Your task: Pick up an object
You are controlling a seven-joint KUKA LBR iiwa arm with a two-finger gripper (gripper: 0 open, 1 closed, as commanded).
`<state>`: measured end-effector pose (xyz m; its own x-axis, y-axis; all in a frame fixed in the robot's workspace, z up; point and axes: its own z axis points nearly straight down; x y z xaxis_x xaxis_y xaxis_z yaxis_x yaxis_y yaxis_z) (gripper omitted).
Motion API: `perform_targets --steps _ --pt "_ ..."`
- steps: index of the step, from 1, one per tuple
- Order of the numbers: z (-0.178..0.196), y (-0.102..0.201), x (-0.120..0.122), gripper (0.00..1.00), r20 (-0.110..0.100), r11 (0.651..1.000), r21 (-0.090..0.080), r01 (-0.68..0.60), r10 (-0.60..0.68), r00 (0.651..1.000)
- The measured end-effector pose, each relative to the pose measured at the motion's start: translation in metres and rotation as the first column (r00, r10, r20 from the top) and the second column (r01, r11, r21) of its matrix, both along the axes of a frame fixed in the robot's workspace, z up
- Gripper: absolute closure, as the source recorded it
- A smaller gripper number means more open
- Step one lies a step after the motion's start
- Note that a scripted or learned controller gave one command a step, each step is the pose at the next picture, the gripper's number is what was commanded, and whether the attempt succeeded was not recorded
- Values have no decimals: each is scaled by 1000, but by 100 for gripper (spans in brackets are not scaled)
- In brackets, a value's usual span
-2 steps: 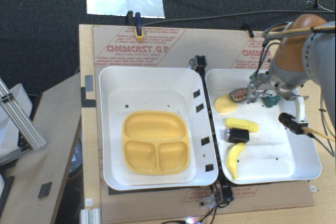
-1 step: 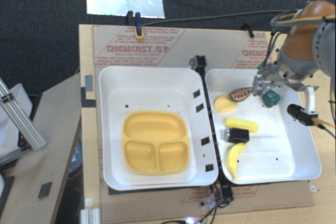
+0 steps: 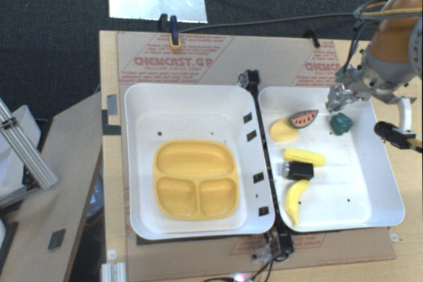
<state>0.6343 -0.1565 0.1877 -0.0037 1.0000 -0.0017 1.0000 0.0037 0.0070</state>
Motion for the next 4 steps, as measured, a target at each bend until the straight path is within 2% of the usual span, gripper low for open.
perform_targets --steps 1,2,3,4 --pt "51 0 2 100 1 1000 0 -3 3 1000" --pt "53 57 6 100 -4 1000 3 -6 6 1000" --pt "42 116 -6 100 -7 1000 4 -6 6 1000" --pt "36 162 -19 100 -7 1000 3 -5 5 1000"
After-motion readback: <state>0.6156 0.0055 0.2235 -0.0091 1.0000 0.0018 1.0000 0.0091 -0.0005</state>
